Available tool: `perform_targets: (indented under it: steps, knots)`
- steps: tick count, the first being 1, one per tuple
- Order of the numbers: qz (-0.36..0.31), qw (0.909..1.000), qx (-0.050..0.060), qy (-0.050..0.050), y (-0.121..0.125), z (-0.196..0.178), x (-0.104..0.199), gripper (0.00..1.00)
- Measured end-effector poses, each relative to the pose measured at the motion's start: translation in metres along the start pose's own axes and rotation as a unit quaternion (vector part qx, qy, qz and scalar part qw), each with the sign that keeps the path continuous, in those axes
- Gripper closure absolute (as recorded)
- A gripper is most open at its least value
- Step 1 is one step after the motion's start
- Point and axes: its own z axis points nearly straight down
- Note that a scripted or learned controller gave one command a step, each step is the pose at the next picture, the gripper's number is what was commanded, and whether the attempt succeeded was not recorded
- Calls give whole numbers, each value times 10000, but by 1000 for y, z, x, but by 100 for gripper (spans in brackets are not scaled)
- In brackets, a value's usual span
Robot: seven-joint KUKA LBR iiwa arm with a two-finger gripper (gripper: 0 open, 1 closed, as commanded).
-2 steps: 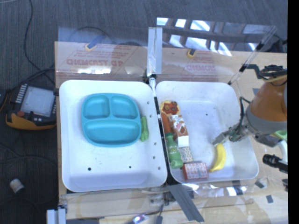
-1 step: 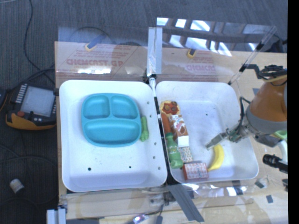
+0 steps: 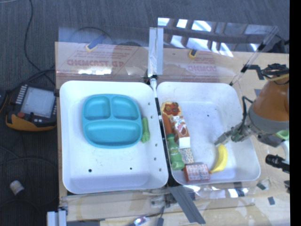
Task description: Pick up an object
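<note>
Banana in right bin.

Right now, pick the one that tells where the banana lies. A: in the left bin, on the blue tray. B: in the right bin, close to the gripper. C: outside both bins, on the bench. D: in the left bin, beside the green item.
B: the banana lies on the floor of the right bin, toward its near right corner, just below the gripper; the blue tray sits in the left bin.
</note>
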Motion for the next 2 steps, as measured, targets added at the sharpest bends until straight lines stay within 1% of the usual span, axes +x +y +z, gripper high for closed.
perform_targets:
  steps: [1, 2]
  knots:
    - [0, 10000, 1, 1, 0, 0, 0, 0]
    - [1231, 9924, 8, -59, -19, 18, 26, 0]
